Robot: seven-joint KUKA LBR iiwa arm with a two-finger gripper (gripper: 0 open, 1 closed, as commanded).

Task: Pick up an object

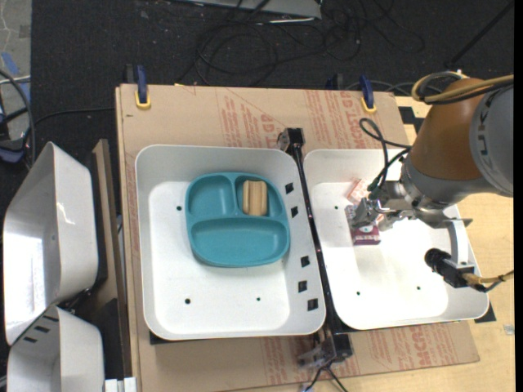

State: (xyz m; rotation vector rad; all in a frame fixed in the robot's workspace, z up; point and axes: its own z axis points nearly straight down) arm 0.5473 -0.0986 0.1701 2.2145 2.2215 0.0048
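Packet [365,233], small, dark red, lies in right bin [409,305] near its left wall; teal tray [237,247] w/ wooden block [255,197] sits in left bin [163,300]. Come straight down, centre over packet before closing. Tool [364,216] sits right over packet, touching or nearly; finger state: can't tell.

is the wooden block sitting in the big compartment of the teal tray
No, the wooden block lies in the small upper-right compartment of the teal tray.

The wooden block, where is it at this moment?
The wooden block lies in the upper right compartment of the teal divided plate, inside the left white bin, across the divider from the gripper.
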